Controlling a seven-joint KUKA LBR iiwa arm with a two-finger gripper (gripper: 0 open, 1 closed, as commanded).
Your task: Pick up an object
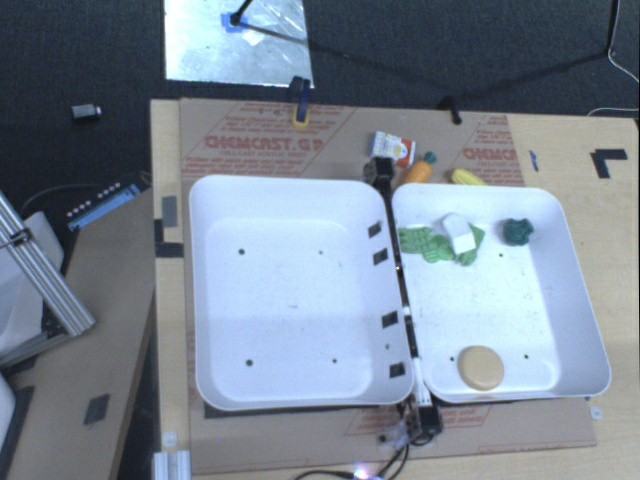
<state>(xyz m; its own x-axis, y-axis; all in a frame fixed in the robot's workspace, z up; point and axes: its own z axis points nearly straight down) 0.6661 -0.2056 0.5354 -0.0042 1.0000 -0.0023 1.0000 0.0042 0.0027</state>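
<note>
Right bin [545, 308]: white block [460, 236] on green cloth [428, 244] near far edge, dark green lump [517, 231] by far right corner, tan disc [481, 368] near front edge.

- This looks like a robotics lab or test room, not a home or shop.
- Two shallow white bins [290, 303] sit side by side, joined by black clips, on a printed cardboard sheet [262, 140] laid over a plain bench [620, 138].
- Dark carpet [80, 28] covers the floor, where a shiny metal plate [200, 28] lies with blue tape on it.
- Black cables [420, 68] run across the carpet.
- An aluminium frame rail [40, 278] stands at the left, beside a small device with a row of buttons [100, 203].
- A yellow-handled clamp [299, 103] grips the bench's far edge.
</note>
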